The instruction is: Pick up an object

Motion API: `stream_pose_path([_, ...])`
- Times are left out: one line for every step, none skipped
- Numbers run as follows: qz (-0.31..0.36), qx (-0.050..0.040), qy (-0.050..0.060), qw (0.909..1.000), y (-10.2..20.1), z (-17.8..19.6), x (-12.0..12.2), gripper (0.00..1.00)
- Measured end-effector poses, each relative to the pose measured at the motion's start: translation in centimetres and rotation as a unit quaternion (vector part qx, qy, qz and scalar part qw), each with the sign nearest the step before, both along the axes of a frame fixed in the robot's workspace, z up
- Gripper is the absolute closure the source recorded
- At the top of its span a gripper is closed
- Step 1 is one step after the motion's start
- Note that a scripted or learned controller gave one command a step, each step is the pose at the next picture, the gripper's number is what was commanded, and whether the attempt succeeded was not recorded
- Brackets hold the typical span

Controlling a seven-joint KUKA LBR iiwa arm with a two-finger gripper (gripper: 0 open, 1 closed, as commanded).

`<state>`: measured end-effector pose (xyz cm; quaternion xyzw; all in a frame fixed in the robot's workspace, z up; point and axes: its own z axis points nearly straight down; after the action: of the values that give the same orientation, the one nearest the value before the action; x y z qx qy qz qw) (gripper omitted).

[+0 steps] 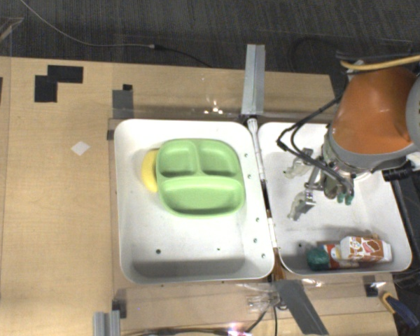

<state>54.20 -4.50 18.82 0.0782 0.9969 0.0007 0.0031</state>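
A small bottle (353,250) with a white and brown label and a green cap lies on its side near the front wall of the right bin (399,208). My gripper (297,187) hangs over the middle of that bin, up and to the left of the bottle and apart from it. Its fingers (300,206) stand spread, open, with only bare bin floor between them. In the left bin (133,215) a green divided plate (199,176) rests partly over a yellow object (148,171) at its left edge.
The grey and orange arm (374,114) covers the back right of the right bin, with black cables looping to its left. A metal divider post (253,82) stands behind the seam between the bins. Wooden bench lies to the left.
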Motion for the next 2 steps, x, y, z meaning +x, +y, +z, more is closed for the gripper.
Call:
stream_pose_path([0.055,-0.0014,-0.002,0.9985,-8.0,-0.2,1.5,0.0])
stream_pose_path([0.025,-0.0008,-0.002,0.9997,-6.0,5.9,-2.2,0.0])
